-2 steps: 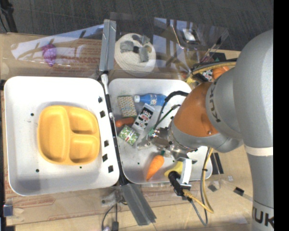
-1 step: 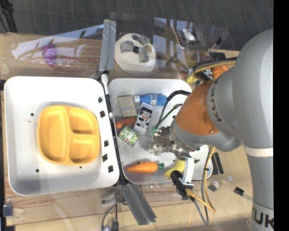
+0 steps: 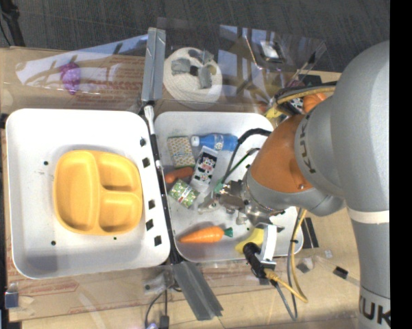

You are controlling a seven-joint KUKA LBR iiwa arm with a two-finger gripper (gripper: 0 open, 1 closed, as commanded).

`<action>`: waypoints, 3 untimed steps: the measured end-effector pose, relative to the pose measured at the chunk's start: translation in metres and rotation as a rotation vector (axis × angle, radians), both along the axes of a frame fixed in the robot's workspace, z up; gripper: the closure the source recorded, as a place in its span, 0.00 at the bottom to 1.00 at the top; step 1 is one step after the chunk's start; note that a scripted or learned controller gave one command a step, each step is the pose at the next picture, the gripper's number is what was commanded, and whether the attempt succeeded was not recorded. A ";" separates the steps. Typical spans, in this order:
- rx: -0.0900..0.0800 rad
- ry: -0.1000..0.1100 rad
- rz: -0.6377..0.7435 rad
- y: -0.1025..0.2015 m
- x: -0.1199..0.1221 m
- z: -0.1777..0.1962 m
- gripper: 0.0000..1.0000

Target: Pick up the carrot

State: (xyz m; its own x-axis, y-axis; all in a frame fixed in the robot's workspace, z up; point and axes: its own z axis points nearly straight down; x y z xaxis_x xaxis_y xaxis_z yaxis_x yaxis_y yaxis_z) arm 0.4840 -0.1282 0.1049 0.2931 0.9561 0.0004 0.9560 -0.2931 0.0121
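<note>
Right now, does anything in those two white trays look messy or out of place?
Nothing looks spilled or broken. The right bin is cluttered, its items lying at all angles; the carrot lies by itself near the front edge. The yellow divided plate sits neatly in the left bin.

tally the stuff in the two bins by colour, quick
Orange: 2, the carrot and a second orange piece
Yellow: 1, the divided tray
Green: 1, the small can
Blue: 1, the packet
Black and white: 1, the box
Total: 6

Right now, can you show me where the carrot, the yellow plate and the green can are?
carrot (image 3: 200, 236), camera view, middle of its orange body
yellow plate (image 3: 77, 177), camera view, its large left compartment
green can (image 3: 183, 195), camera view, its side
</note>
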 end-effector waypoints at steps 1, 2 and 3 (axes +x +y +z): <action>0.009 0.018 -0.164 0.019 -0.007 -0.016 0.00; 0.011 0.024 -0.160 0.019 -0.006 -0.009 1.00; 0.011 0.024 -0.160 0.020 -0.006 -0.008 0.00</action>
State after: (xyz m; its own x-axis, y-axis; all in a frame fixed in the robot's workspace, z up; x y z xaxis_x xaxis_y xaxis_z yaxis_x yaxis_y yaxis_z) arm 0.4776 -0.1086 0.0964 0.4413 0.8974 0.0017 0.8973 -0.4412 -0.0139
